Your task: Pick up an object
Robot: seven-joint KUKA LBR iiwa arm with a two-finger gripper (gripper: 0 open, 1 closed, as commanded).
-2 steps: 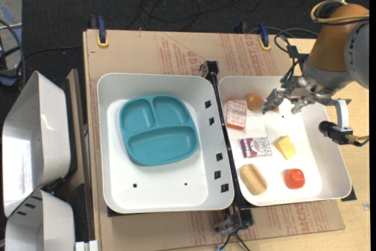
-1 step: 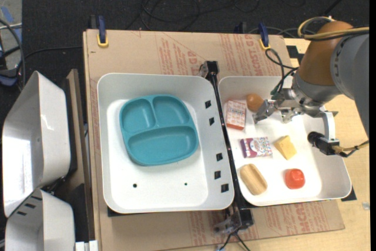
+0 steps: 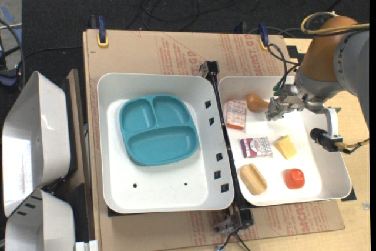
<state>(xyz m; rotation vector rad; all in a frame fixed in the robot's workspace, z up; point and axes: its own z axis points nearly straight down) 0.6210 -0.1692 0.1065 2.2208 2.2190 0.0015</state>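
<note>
Progress on this pick is slim: nothing is lifted yet, as far as I can judge. My end effector (image 3: 276,109) hangs low over the upper part of the right bin (image 3: 335,185), just beside a small round orange-brown object (image 3: 255,102) that lies to its left in the camera view. Whether I touch that object I cannot tell. Whether my end effector is open or closed is also beyond what the view shows; the dark parts down there blur together, so I claim no grip on anything.

Every candidate lies in the right bin. A pink-and-white packet (image 3: 236,114) rests near the bin's left wall, close to the round object. Lower down sits a purple-and-white packet (image 3: 256,147), with a yellow block (image 3: 286,147) just beside it. Nearer the front wall are a tan bread-like roll (image 3: 254,178) and a red object (image 3: 295,178), apart from each other.

The left bin (image 3: 117,185) holds a teal divided plate (image 3: 158,129), well away from my reach at this moment.

My judgement: the round orange-brown object is the nearest target. Closing on it and raising it clear of the bin remain to be done.
</note>
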